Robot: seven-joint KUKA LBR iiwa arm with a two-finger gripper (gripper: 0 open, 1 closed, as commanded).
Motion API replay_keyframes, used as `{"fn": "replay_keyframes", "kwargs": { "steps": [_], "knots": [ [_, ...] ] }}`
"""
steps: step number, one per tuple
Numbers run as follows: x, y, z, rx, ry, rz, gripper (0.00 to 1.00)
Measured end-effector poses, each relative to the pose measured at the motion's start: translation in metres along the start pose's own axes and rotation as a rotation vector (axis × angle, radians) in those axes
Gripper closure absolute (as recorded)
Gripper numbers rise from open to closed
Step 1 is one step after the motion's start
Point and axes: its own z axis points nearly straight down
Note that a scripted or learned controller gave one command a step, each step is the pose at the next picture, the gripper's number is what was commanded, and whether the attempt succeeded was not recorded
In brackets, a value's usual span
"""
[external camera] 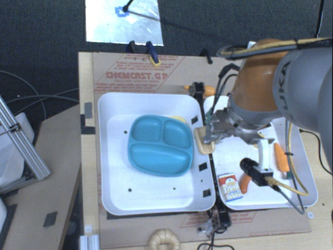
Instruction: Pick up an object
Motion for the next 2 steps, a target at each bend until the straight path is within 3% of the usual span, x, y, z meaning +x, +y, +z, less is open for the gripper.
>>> {"fn": "replay_keyframes", "kwargs": {
  "steps": [1,2],
  "knots": [
    [0.048,-0.019,0.011,0.001,0.000,0.000,1.00],
    [0.059,-0.024,-0.006,-0.002,-0.001,0.002,1.00]
  ]
}}
